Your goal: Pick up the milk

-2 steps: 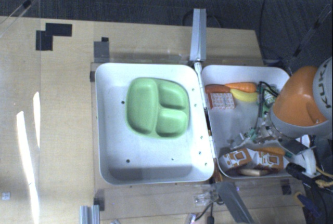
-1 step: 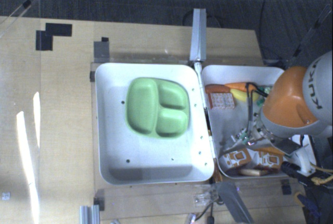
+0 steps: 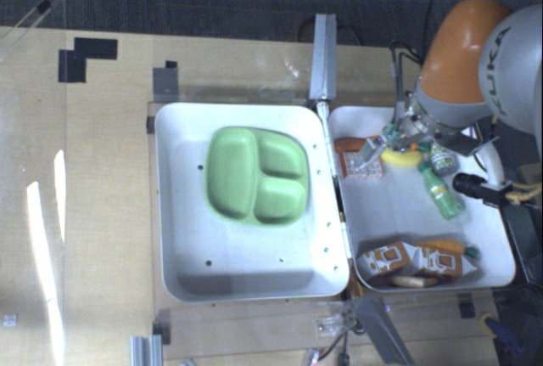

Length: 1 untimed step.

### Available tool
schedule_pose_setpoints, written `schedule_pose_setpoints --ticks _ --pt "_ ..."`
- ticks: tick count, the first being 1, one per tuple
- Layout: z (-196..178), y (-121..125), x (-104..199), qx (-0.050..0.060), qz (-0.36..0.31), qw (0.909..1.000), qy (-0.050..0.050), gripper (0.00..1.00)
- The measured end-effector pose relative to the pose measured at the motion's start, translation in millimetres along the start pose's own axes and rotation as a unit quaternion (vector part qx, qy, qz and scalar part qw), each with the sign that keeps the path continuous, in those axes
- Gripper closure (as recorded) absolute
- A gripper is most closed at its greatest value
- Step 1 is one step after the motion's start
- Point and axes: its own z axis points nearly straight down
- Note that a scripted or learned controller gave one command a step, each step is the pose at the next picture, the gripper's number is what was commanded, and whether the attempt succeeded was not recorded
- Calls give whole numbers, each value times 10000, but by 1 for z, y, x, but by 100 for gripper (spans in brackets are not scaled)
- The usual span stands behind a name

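Milk (image 3: 414, 258) (lying flat) near bottle (image 3: 439, 191), banana (image 3: 401, 158).

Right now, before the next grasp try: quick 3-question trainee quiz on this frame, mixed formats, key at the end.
1. True or false: the green divided tray lies in the left bin.
2. Multiple choice: where in the right bin does the milk carton lie? A) far edge, B) near edge, on its side, C) upright in the middle.
3. Short answer: which thing lies just to the camera's right of the yellow item under the gripper?

Key:
1. True.
2. B.
3. The green bottle, lying on its side and slanting toward the near right.
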Motion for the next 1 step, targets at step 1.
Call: schedule_pose_setpoints --ticks 1 --pt "0 40 3 -5 -987 9951 -3 0"
